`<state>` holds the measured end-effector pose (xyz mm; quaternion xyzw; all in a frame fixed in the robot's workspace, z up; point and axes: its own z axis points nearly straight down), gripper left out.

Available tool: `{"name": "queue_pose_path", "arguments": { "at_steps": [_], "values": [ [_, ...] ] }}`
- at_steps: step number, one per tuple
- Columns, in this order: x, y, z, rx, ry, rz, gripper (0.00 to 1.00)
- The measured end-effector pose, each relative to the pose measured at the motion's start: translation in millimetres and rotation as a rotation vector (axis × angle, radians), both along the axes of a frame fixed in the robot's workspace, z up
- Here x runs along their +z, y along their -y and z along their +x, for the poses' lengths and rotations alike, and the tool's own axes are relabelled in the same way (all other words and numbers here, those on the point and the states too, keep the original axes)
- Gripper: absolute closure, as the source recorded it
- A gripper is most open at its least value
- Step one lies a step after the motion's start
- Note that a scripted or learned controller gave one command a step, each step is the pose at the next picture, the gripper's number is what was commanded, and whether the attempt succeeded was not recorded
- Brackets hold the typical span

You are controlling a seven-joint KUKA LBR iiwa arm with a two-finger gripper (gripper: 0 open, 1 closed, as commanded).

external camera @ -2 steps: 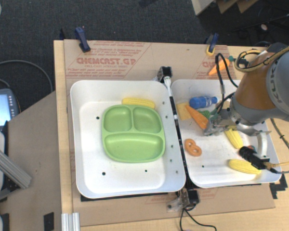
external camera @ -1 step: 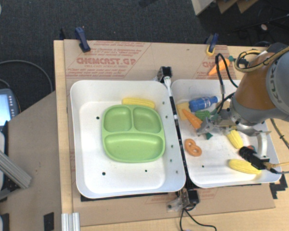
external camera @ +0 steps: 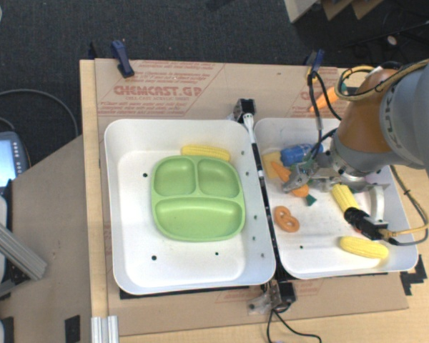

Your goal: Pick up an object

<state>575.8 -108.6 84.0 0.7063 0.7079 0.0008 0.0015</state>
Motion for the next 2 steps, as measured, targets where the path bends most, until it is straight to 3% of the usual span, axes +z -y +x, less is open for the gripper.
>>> {"name": "queue_pose_path", "arguments": {
  "at_steps": [1, 2],
  "values": [
    [11, 0, 0, -0.001, 0.002, -0.001, 1.00],
    [106, -53, -75, 0.002, -0.001, 0.005, 1.00]
  ]
}}
